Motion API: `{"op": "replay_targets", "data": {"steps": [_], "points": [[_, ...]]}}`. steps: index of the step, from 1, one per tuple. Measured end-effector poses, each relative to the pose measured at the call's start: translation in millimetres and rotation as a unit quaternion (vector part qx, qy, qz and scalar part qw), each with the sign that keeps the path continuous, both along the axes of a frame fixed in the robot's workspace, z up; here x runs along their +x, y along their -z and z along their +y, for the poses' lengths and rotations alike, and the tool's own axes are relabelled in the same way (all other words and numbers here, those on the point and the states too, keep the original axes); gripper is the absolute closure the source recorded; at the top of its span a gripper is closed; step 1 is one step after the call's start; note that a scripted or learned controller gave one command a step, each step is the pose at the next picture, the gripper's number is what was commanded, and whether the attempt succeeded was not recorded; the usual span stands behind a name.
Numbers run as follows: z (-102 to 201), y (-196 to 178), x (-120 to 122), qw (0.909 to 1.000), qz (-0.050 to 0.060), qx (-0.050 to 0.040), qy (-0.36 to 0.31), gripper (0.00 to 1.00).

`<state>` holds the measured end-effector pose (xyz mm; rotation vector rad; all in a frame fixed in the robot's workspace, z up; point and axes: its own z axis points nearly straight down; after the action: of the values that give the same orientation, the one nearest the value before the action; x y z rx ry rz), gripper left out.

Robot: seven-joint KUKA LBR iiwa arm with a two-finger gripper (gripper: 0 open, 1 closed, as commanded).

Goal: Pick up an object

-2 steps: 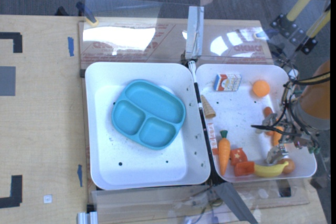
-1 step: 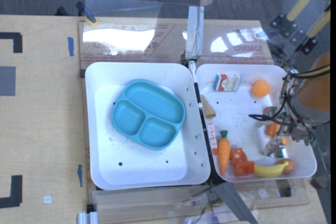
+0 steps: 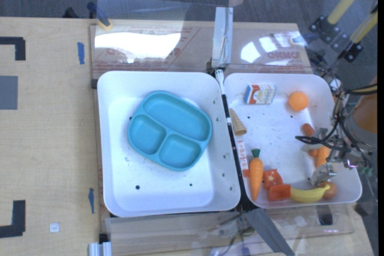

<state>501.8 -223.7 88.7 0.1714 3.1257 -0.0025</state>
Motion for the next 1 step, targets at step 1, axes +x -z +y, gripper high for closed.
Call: {"op": "replay_targets", "data": {"steps": [1], "points": [[0.5, 0.1, 6.2, 0.9983, 0.0, 0.0006, 0.059, 0.0]]}}
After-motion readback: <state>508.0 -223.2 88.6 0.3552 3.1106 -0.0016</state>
